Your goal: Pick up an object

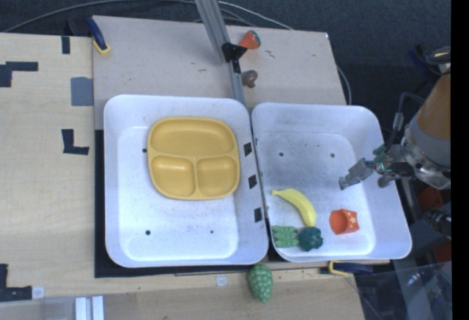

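The right bin (315, 121) holds a yellow banana (297, 203), a small orange-red block (344, 221), a dark green broccoli piece (311, 239) and a lighter green piece (284, 236), all near its front. My gripper (357, 174) hangs at the bin's right side, above and a little right of the orange-red block. Nothing is visibly held by it. The arm's grey wrist (432, 143) comes in from the right edge.
A yellow divided plate (194, 157) lies in the left bin (121, 187). A green grape bunch (259, 282) sits on the bench in front of the bins. A metal pole (209, 7) slants over the back of the bench.
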Motion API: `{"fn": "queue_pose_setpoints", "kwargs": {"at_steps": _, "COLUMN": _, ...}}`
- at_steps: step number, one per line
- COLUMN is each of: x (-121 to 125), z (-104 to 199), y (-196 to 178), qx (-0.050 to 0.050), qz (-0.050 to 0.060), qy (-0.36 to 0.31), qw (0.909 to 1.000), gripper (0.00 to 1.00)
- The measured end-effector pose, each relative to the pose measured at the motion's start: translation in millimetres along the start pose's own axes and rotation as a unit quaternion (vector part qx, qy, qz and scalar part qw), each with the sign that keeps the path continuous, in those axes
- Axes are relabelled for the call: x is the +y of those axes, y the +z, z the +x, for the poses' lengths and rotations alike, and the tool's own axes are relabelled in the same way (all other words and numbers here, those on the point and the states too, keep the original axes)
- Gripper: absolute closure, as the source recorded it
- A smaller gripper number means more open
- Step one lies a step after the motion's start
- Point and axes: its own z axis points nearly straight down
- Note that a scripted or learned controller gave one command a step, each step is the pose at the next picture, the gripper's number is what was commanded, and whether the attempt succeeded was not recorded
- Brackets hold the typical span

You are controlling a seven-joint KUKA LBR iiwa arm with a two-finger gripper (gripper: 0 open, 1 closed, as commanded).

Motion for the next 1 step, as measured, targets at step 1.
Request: {"fn": "queue_pose_setpoints", "kwargs": {"at_steps": 1, "x": 0.0, "z": -0.2, "y": -0.1, "qx": 0.000, "qz": 0.000, "qy": 0.000, "qw": 1.0000, "gripper": 0.00}}
